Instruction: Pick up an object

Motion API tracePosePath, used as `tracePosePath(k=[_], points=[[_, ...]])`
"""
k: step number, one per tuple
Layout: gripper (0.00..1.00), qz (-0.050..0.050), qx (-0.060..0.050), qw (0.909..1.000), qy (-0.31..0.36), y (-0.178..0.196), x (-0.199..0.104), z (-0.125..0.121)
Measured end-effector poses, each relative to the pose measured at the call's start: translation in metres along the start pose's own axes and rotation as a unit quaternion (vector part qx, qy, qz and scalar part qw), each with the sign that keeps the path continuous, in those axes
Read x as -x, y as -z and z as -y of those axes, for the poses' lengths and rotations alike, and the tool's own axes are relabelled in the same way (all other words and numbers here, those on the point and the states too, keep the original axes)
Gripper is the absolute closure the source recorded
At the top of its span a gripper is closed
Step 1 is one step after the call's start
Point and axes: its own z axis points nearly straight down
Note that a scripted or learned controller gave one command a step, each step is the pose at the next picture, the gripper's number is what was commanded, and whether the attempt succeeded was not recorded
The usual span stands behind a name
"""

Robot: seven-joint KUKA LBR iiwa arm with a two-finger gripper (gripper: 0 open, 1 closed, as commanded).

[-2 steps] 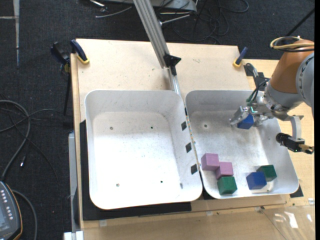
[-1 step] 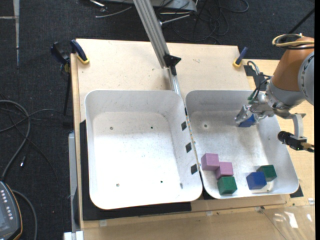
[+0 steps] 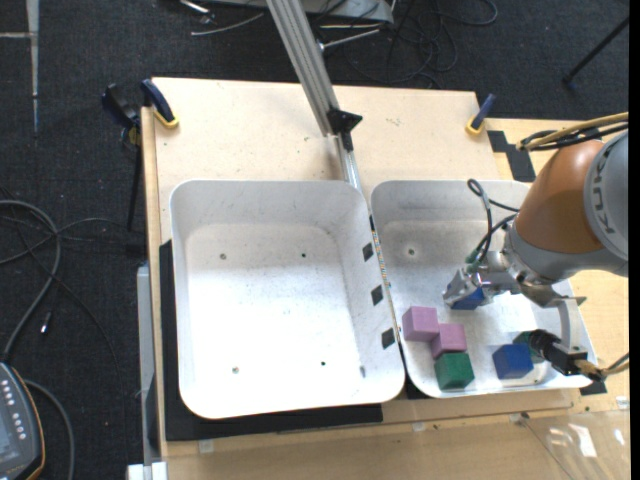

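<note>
My gripper (image 3: 463,291) hangs low in the right bin (image 3: 420,208), near its middle, with the orange-banded arm above it to the right. A small blue patch shows right beside the gripper; whether it is a held object I cannot tell. Just below and left of the gripper lies a light purple block (image 3: 421,321), with a pink block (image 3: 450,338) touching it. A green block (image 3: 454,370) sits by the front wall, and a blue block (image 3: 512,361) lies to its right.
The left bin (image 3: 200,218) stands alongside, its right wall meeting the right bin's left wall. A slanted metal rail (image 3: 305,58) runs from the back down to the bins' junction. Clamps sit at the bench's back corners.
</note>
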Motion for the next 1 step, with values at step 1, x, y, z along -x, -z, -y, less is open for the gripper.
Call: tracePosePath(k=[1], points=[[1.0,-0.002,0.001,1.0,0.006,0.1007,-0.1026,-0.0308]])
